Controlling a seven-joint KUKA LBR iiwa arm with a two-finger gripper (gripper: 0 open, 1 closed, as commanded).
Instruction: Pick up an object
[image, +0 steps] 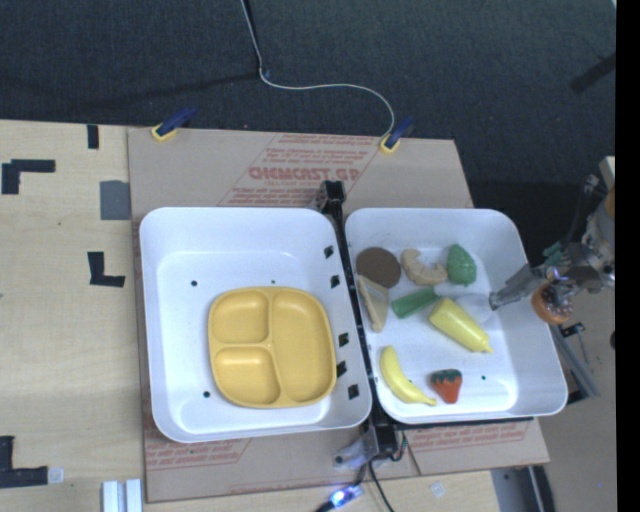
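**Claw at the rim, toy food waiting in the right bin**

Here we are beside the desk (70, 330), and the arm (590, 270) is reaching in from three o'clock. The claw (505, 294) sits low over the right bin (530, 395), at that bin's three o'clock edge, a thin grey tip pointing toward the pile. Whether it is apart or together, I cannot tell from here; the tip is too small and blurred. Nothing is visibly in its grip.

The pickings are all in the right bin. Nearest the claw, toward its eight o'clock, lies the yellow corn-like piece (460, 327), tilted across the floor. Up at the bin's twelve o'clock sit a green lump (461, 264), a tan piece (423, 269) and a brown round piece (378, 265). A small green pod (413, 302) lies in the middle, with a pale wedge (374, 302) against the nine o'clock wall. Down at six o'clock are the banana (404, 379) and the strawberry (447, 385).

The left bin (160, 240) carries a yellow divided plate (271, 346).

My guess: these are light, hard plastic toys, smooth and likely to squirt out of a pinch. The yellow piece looks the best bet, lying close and apart from its neighbours; take it across its narrow middle, square to its length, not at the tapered ends.
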